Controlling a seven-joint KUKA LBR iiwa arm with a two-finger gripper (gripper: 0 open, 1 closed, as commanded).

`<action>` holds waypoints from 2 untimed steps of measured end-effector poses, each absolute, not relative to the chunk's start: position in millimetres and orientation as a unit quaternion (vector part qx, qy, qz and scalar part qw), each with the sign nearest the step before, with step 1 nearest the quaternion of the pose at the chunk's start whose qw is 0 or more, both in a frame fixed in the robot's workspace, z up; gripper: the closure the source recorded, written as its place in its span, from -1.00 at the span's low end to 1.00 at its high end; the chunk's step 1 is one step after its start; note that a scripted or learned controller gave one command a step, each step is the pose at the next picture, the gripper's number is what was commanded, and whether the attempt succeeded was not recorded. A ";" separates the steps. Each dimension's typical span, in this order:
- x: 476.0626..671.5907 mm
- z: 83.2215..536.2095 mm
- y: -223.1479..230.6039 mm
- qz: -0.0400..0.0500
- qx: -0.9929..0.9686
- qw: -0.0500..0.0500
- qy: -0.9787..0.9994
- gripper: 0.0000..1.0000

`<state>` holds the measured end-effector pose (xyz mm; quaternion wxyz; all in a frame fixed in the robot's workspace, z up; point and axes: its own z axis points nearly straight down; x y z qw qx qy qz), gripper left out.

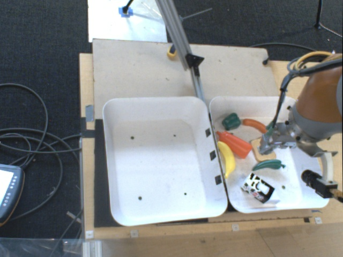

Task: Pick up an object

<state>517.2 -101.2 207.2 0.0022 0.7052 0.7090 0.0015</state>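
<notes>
Camera view: right bin (292, 203) holds banana (227, 158), carrot (235, 143), possibly pepper (231, 121).

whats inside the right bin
Inside the right bin: a banana, an orange carrot, a green pepper, a black-and-white item. The claw covers part of a tan piece.

Your table (139, 68) carries two bins (155, 116); left of it, cables (32, 138) and a tablet (8, 189) lie on dark carpet (43, 36).

Single fixed camera above bench (177, 68), angled down on both bins (161, 159).
</notes>
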 end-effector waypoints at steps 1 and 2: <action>527.8 209.9 -54.9 0.001 0.704 0.000 0.711 1.00; 523.1 208.5 -7.7 0.001 0.703 -0.001 0.711 1.00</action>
